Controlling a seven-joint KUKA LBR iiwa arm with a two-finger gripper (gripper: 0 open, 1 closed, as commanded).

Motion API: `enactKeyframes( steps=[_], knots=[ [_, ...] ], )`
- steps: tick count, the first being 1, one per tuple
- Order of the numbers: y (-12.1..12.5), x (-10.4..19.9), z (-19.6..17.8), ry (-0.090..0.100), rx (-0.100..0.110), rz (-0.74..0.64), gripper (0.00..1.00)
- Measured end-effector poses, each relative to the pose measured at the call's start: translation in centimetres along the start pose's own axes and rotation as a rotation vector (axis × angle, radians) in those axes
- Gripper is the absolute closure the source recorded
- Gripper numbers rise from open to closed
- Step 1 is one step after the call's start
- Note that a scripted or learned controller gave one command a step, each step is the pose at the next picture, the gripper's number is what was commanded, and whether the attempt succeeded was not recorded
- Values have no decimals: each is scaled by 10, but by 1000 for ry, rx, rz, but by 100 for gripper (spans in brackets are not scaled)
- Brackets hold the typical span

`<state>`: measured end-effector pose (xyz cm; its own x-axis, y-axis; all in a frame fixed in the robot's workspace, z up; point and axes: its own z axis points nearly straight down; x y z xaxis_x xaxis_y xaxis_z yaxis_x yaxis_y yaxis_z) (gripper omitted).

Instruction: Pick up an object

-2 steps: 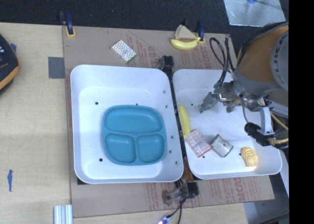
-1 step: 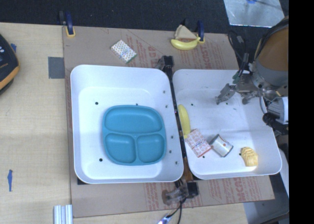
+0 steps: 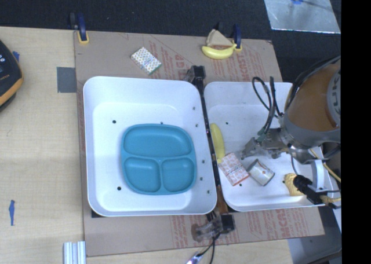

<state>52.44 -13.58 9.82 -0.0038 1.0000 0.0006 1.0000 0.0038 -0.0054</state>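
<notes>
Poised low inside the right bin (image 3: 243, 92), the tool (image 3: 257, 147) sits near that bin's middle at the end of the grey arm (image 3: 313, 109), which reaches in over the bin's right rim; from this slant I cannot tell whether the tool is open or closed, and nothing can be seen gripped in it. Just below the tool, in the bin's lower half, a small silver can (image 3: 261, 172) seems to lie on its side, its long axis slanting from upper left to lower right. Beside the can, toward the bin's left wall, a red-and-white packet (image 3: 232, 169) lies flat and turned at an angle. A yellow banana (image 3: 217, 140) lies along the bin's left wall, its long axis running up and down the view, its lower end near the packet. A small yellow thing (image 3: 291, 182) rests near the bin's lower right corner, partly hidden. Touching the right bin's left side is the left bin (image 3: 101, 98), which holds a blue divided plate (image 3: 157, 158). On the worktop (image 3: 35, 141) beyond the right bin's far rim lie a second banana (image 3: 218, 52) and, further left, a small patterned packet (image 3: 145, 59).
</notes>
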Motion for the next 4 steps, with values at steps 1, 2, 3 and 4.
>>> enactKeyframes(
  steps=[1,2,3,4],
  knots=[
    [69,-77,6,-1,-4,1,0],
    [132,-76,-70,-1,-7,0,0],
    [57,-63,-56,-1,-2,-1,0],
    [53,-24,-129,0,-5,-1,0]
  ],
)
